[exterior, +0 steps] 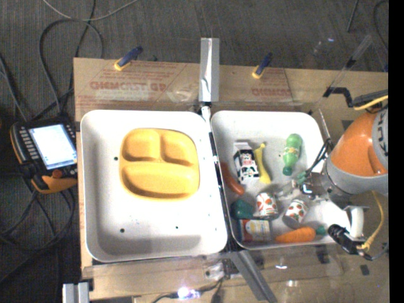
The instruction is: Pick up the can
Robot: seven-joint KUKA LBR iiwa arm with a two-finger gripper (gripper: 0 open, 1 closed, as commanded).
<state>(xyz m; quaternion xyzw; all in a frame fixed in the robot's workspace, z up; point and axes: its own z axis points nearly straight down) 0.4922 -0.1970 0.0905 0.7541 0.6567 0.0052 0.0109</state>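
Can [266, 204] crowded — carrot [295, 235] seemingly close.

A yellow divided tray [160, 163] is lying in the middle of the left bin [95, 232]. Taking the tray as landmark, a green bottle [291, 153] is resting well to its right, a carrot [295, 235] is lying lower right of it, and a handheld screen [45, 146] is glowing to its left, off the bench.

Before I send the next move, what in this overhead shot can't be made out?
- Gripper: small and blurred beside the arm's orange band; open or shut, unreadable.
- Can: several small cup-like items, e.g. and, too blurred to tell which is it.
- Arm: cut off by the right edge.
- Jar: label too small to read.
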